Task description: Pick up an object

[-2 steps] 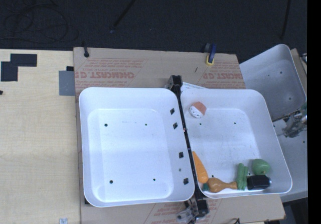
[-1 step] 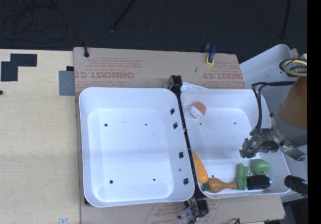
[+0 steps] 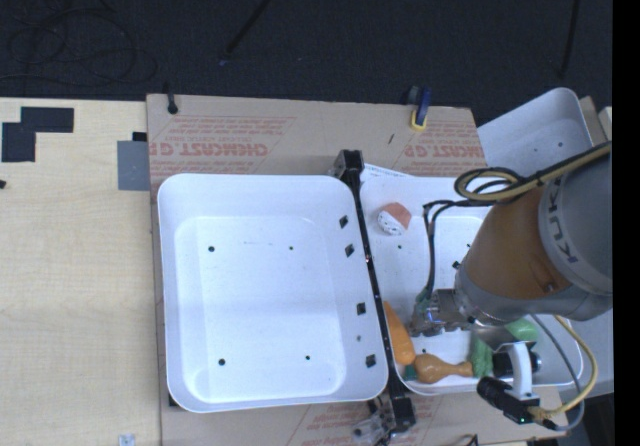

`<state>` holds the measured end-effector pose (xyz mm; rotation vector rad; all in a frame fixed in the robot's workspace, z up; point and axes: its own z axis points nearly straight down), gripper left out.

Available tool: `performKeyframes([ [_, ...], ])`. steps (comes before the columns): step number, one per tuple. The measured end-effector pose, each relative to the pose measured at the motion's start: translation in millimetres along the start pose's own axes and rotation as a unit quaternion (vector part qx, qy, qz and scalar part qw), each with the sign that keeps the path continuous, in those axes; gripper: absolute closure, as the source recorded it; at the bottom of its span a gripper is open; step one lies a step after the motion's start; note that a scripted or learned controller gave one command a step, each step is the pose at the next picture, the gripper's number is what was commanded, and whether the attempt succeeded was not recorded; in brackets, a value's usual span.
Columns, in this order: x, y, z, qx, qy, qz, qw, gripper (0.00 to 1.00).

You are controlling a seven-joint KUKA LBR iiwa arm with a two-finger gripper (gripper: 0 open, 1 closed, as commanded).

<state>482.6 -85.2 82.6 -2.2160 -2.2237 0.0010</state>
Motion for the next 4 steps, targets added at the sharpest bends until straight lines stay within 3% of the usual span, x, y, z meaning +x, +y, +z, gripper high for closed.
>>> performKeyframes([
  [1,75,51,-111,-0.006,0.001,-0.003,1.0000,1.00],
  [2,172,62,-220,-0.006,0.002,-0.004,1.0000,1.00],
  [3,265,103,-160,0.001,0.000,-0.002,1.0000,1.00],
  [4,298,152,-125,0.000,-0.001,-0.001,1.0000,1.00],
])
